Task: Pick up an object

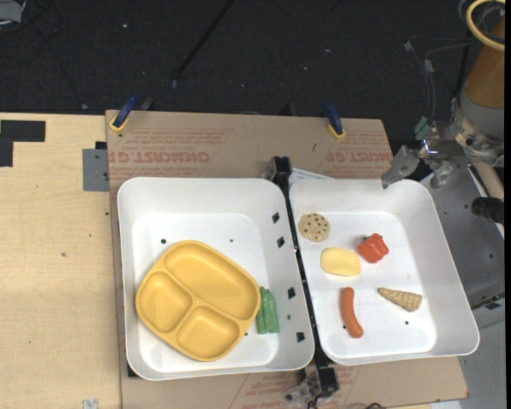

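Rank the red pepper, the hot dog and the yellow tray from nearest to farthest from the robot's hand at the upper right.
From the hand, above the right bin's top corner:
1. Red pepper, upper part of the right bin.
2. Hot dog, lower part of the right bin.
3. Yellow tray, across in the left bin.

I work at a lab test bench: two white bins (209, 196) sit side by side on brown cardboard (238, 147) clamped at its far edge by blue-and-yellow clips (333, 119), with loose cables (200, 37) over black matting behind and toy food as props
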Robot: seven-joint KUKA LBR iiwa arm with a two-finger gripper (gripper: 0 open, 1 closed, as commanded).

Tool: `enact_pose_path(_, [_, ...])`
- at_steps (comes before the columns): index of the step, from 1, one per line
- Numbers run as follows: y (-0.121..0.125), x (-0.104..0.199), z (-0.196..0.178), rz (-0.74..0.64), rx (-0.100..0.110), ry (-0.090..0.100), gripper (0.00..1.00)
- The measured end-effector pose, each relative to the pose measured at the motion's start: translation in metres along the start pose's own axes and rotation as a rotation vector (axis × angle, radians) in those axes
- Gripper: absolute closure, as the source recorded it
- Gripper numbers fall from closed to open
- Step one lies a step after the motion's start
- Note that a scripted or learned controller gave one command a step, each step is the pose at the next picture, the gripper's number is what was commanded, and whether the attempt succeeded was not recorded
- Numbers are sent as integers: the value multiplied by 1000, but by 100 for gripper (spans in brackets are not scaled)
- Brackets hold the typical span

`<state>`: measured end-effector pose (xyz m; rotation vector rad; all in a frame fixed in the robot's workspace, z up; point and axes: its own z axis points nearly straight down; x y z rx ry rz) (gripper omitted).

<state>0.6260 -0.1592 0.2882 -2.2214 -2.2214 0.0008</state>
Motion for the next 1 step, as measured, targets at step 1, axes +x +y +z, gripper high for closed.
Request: enact_pose_path(1, [-11,-30,-8,1,0,0,0])
